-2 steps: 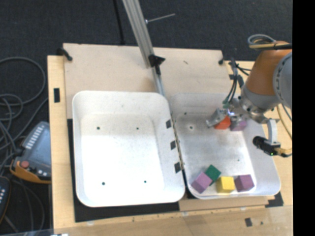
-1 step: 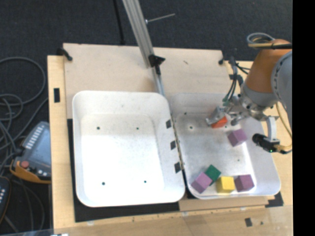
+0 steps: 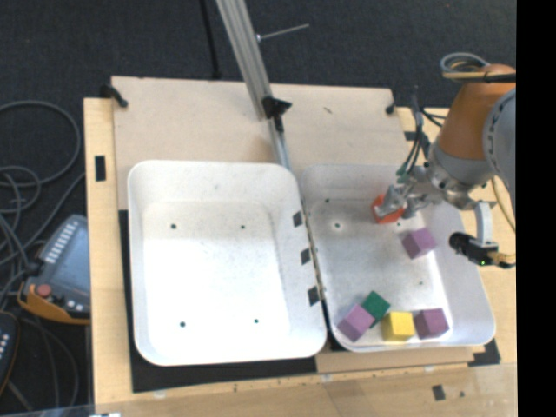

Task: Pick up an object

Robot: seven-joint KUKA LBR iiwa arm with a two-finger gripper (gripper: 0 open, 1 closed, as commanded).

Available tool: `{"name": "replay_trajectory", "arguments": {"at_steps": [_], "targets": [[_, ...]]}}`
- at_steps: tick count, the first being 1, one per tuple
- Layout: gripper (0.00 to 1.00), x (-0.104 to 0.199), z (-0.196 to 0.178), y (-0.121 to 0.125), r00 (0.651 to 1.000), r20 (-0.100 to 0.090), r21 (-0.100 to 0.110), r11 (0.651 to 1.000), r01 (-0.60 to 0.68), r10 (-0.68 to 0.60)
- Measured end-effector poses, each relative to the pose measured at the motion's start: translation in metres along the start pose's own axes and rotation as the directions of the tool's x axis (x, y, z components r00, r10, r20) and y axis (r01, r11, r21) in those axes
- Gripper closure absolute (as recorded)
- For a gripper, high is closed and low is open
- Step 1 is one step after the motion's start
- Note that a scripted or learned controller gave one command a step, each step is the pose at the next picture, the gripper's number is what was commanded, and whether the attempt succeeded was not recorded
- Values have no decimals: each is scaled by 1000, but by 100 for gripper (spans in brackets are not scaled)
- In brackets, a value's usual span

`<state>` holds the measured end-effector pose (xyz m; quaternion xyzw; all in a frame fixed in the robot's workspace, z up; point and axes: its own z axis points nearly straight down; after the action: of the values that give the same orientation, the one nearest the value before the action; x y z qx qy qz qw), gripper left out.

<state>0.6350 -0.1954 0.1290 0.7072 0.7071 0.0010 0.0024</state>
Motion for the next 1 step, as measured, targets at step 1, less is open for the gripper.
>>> {"name": "replay_trajectory", "arguments": {"at_steps": [1], "targets": [[100,76,-47,-17,1000,-5,0,1000,8,-8]]}}
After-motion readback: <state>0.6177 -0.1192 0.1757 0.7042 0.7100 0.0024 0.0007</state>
